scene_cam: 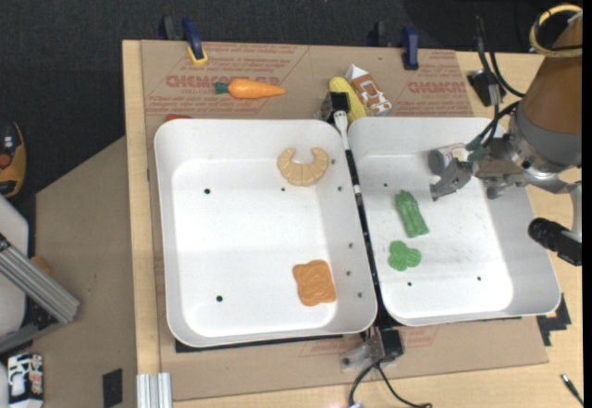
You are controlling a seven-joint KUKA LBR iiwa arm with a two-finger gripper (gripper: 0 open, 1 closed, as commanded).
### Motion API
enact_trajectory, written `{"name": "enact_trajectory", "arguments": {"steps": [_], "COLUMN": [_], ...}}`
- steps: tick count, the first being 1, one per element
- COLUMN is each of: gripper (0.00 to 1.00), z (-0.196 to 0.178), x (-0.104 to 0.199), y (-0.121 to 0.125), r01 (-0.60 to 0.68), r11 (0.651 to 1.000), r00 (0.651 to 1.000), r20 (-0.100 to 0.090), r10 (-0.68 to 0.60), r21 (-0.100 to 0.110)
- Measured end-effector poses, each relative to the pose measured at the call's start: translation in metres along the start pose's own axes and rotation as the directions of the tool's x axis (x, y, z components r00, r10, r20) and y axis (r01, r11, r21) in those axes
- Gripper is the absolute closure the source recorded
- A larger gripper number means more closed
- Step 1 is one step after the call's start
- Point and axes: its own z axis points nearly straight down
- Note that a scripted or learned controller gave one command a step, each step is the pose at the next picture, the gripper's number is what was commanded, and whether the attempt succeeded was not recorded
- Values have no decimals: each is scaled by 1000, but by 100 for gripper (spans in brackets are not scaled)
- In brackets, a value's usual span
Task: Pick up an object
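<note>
**Green piece lies just down-left of the pincer**

Going left to right: the left bin (185,240) carries a croissant (304,166) near its back edge and an orange-brown slab (314,283) near its front right corner. Behind the bins, on the cardboard, a carrot (252,90) and a small yellow and brown cluster (359,95) sit out of reach of this try.

In the right bin (499,300), a long green piece (411,214) lies near the middle, its long axis running from back to front with a slight slant toward the right edge. A rounder green lump (403,256) rests just in front of it, apart from it.

The gripper (450,177) hangs over the back half of the right bin, nothing visible in it; whether its tips are spread or pressed together I cannot tell. The long green piece is the nearest candidate, toward the front and the left edge from the pincer, so a short shift that way plus a descent looks necessary.
</note>
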Motion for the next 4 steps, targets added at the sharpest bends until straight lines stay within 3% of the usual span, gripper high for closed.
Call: {"name": "enact_trajectory", "arguments": {"steps": [1, 2, 3, 4], "gripper": [0, 0, 100, 100], "z": [86, 137, 124, -5], "x": [27, 31, 31, 128], "y": [-10, -36, -33, 27], "r01": [2, -2, -2, 13], "r11": [1000, 1000, 1000, 1000], "r00": [1000, 1000, 1000, 1000], "r20": [-4, -2, 1, -4], "r10": [-2, 2, 2, -13], "r21": [11, 7, -2, -18]}}
